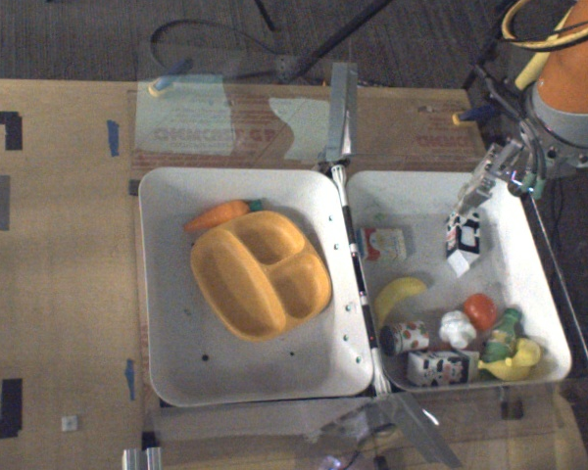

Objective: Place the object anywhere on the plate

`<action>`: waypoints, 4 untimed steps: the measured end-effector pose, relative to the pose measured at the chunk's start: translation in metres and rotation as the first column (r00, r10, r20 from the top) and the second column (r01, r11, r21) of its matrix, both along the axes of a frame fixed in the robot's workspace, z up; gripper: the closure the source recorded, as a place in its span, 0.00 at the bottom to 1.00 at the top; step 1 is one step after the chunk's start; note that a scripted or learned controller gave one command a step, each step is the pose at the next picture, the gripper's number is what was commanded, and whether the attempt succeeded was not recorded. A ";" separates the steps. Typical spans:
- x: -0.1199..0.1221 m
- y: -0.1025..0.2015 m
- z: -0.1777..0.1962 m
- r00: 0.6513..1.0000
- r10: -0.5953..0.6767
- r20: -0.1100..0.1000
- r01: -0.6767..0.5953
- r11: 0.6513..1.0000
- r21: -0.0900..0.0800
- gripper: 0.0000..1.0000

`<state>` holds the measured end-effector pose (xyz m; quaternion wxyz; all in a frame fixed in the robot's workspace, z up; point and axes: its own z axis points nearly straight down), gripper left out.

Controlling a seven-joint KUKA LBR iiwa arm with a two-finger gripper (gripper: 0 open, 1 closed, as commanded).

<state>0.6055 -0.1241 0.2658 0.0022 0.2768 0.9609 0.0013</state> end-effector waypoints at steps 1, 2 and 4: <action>0.012 -0.062 -0.014 0.971 0.239 0.003 -0.239 0.971 -0.005 1.00; -0.016 0.016 0.029 0.876 0.481 0.000 -0.481 0.876 -0.003 1.00; 0.020 -0.056 -0.002 0.557 0.831 0.001 -0.831 0.556 -0.010 1.00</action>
